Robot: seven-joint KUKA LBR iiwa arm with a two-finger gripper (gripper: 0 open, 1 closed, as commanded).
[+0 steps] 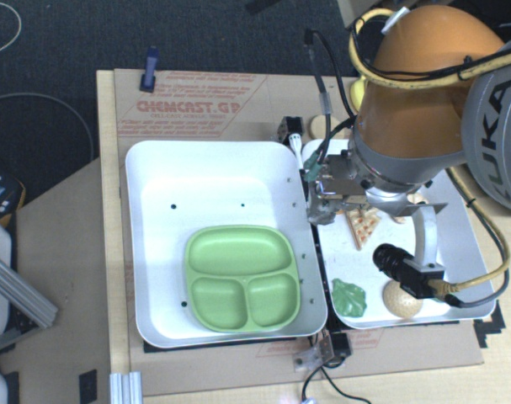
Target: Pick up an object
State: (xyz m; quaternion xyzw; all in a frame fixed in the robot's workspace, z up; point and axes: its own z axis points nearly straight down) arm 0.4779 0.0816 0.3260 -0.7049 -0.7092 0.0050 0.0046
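My gripper (324, 199) hangs low over the left edge of the right bin (465, 234), under the big orange and grey wrist. Just right of it lies a tan, triangular waffle-patterned piece (364, 225), partly covered by the arm. A green leaf-shaped object (349, 297) lies at the bin's front left, and a beige ball (401, 301) rests beside it. Nothing shows between the gripper's parts from this angle.
The left bin (154, 192) holds a green divided plate (242, 277) at its front. The arm hides most of the right bin's back. A yellow object (357, 96) and a pale one (318, 127) peek out behind the arm. A black cable fitting (400, 268) hangs over the ball.
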